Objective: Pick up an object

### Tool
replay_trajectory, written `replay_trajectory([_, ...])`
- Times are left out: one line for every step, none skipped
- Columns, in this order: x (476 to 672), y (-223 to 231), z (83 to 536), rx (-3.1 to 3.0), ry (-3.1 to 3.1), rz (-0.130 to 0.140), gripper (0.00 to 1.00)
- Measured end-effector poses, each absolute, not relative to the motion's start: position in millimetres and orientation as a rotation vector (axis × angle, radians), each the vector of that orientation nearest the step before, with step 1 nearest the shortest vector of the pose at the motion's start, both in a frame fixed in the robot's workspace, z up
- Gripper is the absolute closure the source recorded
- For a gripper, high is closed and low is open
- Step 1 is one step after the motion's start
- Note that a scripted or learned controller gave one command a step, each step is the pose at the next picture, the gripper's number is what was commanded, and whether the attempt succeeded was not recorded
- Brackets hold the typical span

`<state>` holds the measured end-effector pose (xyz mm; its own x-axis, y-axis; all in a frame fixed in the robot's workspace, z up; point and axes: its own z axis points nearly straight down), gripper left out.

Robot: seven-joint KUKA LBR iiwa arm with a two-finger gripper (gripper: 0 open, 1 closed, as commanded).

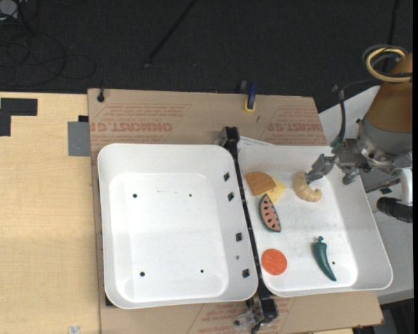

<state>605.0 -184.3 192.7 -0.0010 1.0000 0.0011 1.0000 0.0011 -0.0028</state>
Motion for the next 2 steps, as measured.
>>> replay_trajectory([641.1,-156.4,88.9,-2.221,-2.224,-0.004,0.0])
replay_trajectory([645.0,-122.3,92.5,-2.233,-2.231,0.013,0.0])
